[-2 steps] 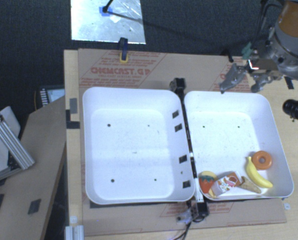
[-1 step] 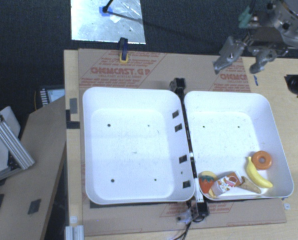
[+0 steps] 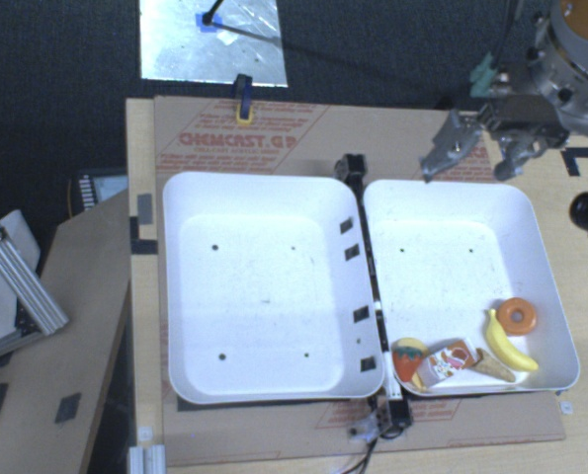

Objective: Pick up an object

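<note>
While claw [image 3: 471, 161] hangs spread (nothing between), banana [image 3: 508, 347] lies diagonal, tip lower-right.

The arm [image 3: 575, 42] is grey metal with an orange band at the top corner, a dark cable running up beside it, a small teal fitting on its side, and a gripper [image 3: 481, 156] of two pale grey, wedge-shaped metal fingers.

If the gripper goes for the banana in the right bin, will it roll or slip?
The banana is curved, so it would probably pivot rather than roll. Its skin looks smooth, perhaps slippery. The orange ring touching its top may shift with it.
</note>
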Controlling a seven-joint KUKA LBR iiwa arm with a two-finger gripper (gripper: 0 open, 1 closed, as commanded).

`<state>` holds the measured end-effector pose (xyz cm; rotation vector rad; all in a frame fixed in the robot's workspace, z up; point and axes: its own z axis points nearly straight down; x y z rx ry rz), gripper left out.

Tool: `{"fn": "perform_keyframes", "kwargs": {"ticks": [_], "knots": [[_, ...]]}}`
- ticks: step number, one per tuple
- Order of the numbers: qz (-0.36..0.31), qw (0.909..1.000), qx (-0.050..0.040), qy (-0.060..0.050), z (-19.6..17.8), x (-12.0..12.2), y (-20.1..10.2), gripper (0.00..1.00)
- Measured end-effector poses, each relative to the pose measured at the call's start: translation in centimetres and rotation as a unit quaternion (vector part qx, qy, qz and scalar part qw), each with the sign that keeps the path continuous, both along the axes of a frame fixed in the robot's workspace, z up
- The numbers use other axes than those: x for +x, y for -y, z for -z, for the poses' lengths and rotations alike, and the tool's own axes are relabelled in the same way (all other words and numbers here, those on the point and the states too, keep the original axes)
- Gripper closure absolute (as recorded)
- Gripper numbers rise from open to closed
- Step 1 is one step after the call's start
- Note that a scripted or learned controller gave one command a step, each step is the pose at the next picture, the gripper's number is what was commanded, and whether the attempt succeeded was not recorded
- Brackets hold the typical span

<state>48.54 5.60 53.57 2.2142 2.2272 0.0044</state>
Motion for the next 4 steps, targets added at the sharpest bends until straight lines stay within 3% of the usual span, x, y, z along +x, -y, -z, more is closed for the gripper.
{"fn": "perform_keyframes", "kwargs": {"ticks": [1,2,3,4], "knots": [[-0.003,1.0000,0.0007,0.000,0.1,0.1,-7.9,0.00],[-0.002,1.0000,0.0008,0.000,0.1,0.1,-13.0,0.00],[-0.001,1.0000,-0.0032,-0.008,14.7,3.6,-17.8,0.00],[-0.001,1.0000,0.0020,0.002,7.2,0.0,-17.9,0.00]]}}
